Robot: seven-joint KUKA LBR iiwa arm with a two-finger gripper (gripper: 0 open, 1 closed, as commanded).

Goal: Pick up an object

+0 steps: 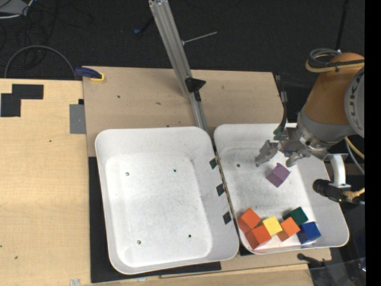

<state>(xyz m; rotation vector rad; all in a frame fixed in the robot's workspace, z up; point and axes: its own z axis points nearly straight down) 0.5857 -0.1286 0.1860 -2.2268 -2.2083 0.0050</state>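
In the right bin (238, 142) my gripper (280, 158) hangs over the upper middle, fingers spread open, one fingertip (264, 155) to the left and the other to the right. A purple cube (277, 175) sits tilted on the bin floor just in front of and below the fingers, with nothing between them. Along the bin's near edge lies a cluster of cubes: two orange-red ones (255, 226), a yellow one (272, 225), an orange one (290, 227), a green one (297, 214) and a blue one (308, 232).
The left bin (155, 195) stands beside the right one, with black clips (219, 189) along the shared rim. A slanted aluminium bar (175, 52) rises from behind the bins. Wooden bench surface lies to the left and behind.
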